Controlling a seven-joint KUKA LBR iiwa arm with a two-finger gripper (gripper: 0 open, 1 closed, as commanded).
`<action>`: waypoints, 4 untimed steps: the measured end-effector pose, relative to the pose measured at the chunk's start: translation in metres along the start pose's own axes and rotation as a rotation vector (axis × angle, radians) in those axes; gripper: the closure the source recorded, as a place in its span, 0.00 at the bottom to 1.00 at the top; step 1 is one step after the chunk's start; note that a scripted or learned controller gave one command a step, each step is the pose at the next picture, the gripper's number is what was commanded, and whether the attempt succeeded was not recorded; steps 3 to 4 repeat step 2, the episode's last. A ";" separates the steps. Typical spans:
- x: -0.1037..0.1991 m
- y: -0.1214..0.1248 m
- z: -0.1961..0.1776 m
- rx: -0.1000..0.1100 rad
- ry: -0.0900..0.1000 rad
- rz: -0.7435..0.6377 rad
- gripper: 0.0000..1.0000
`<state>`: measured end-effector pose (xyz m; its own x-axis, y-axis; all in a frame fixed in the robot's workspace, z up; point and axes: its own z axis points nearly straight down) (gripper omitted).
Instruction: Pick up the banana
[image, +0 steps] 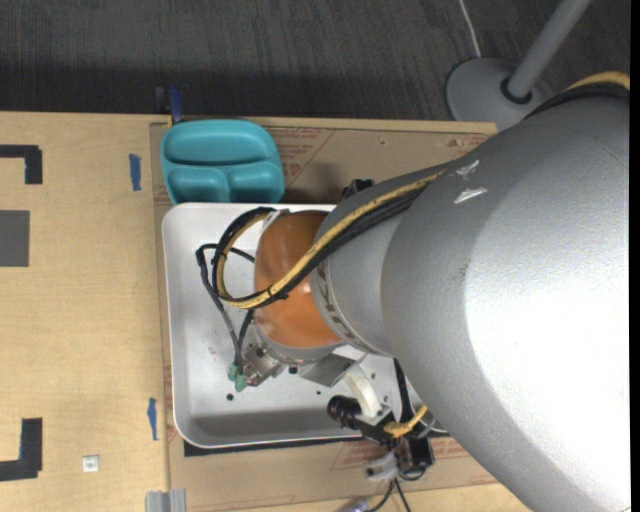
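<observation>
My arm reaches over the white bin (190, 330) from the right, and its grey body covers most of the bin's floor. The orange band (285, 285) above the wrist sits over the bin's middle. Below it, the gripper (255, 368) points down toward the bin's lower left part, seen from above as a grey metal block with a small green piece at its side. Whatever lies under the wrist and gripper is hidden by the arm.
A teal plastic tray (222, 160) stands just beyond the bin's far edge. Black and yellow cables (225, 270) loop off the wrist over the bin's left part. Brown bench surface (80, 300) with black marks and blue tape spreads to the left.
</observation>
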<state>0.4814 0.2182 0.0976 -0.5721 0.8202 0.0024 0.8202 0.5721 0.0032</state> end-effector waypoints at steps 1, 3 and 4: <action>0.000 0.001 -0.010 -0.002 0.000 0.001 1.00; 0.000 0.001 -0.020 -0.003 -0.001 0.001 1.00; 0.000 0.001 -0.020 -0.003 -0.001 0.001 1.00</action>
